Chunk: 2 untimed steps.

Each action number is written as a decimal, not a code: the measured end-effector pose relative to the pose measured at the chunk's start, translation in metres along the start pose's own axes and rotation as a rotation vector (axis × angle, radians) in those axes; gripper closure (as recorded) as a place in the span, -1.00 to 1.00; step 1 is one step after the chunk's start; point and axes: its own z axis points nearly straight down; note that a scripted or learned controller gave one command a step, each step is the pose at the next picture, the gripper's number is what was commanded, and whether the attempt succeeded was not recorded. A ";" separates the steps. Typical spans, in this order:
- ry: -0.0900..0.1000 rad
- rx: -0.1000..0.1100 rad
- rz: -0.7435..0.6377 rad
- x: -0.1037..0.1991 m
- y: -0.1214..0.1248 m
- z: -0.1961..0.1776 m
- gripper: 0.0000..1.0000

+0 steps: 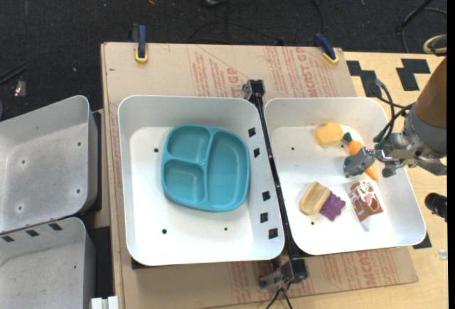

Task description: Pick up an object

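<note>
The right bin (398, 229) holds several small items. A yellow piece (328, 133) lies near the back, with an orange carrot-like toy (353, 145) just to its right. A tan bread-like piece (313, 198), a purple piece (332, 207) and a brown snack packet (365, 201) lie towards the front. My gripper (357, 163) reaches in from the right and hangs low over the middle of this bin, right beside the orange toy and above the packet. It covers part of the orange toy.
The left bin (142, 229) holds a teal divided plate (206, 167). A black divider (270, 165) runs between the two bins. Grey metal trays (43, 158) sit off the bench to the left.
</note>
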 end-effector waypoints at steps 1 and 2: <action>0.000 -0.001 0.001 0.000 -0.006 0.045 -1.00; -0.011 -0.018 0.003 -0.012 -0.008 0.090 -1.00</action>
